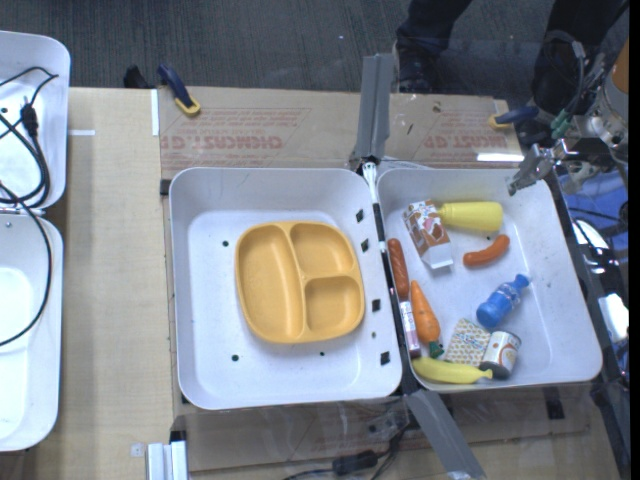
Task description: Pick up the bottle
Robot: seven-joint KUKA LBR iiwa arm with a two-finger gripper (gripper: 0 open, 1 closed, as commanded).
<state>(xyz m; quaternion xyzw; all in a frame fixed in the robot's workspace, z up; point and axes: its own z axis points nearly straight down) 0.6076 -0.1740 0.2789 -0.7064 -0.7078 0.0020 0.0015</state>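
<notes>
A small blue bottle [500,302] with a lighter cap lies tilted in the right bin [570,298], right of centre. A yellow squeeze bottle [470,215] lies on its side near that bin's far wall. My gripper [527,173] hovers over the right bin's far right corner, above and to the right of the yellow bottle and well away from the blue one. Nothing shows in its grasp. The arm's wrist [600,108] reaches in from the right edge.
The right bin also holds a carton [428,232], a sausage [486,252], a hot dog [397,264], a carrot [424,311], a banana [450,371], a can [502,353] and a packet [464,339]. A yellow divided plate [298,280] lies in the left bin [200,298].
</notes>
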